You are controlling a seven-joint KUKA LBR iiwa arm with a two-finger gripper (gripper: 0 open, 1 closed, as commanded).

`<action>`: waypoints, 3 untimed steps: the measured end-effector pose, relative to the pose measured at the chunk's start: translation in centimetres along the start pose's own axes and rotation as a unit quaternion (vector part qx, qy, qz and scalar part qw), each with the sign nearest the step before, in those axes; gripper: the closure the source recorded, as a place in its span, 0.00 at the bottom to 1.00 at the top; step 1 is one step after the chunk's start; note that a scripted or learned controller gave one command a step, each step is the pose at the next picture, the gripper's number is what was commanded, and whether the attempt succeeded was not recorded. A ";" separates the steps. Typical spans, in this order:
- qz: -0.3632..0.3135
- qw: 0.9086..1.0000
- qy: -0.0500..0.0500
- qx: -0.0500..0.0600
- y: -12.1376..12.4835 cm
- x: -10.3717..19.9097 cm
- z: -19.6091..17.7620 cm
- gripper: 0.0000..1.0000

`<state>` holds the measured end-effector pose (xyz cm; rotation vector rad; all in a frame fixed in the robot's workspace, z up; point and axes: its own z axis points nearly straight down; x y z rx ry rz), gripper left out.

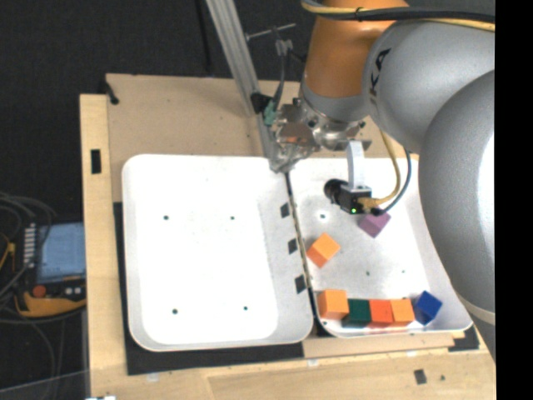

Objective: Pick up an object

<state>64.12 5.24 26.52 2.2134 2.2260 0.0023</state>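
The grey arm (433, 98) is reaching over the desk (100, 223) and its two white bins. The tool (287, 150) is hanging above the bins' far dividing edge; whether it is wide or narrow cannot be told. The purple block (374, 222) is lying nearer the camera, right of the tool, and the orange block (323, 249) nearer still.

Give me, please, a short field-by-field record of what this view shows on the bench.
gripper: over the far end of the seam between the bins, grasp not discernible
bins: left bin and right bin, white, side by side
loose in right bin: purple block; orange cube nearer the seam
right bin near wall: row of five blocks, orange, green, orange, orange, blue from the left
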 end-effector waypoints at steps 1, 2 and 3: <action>0.000 1.000 0.000 0.000 1.7 4.2 2.0 1.00; 0.003 1.000 -0.001 0.002 1.2 3.7 2.4 1.00; 0.002 1.000 -0.001 0.002 1.2 3.7 2.3 0.00</action>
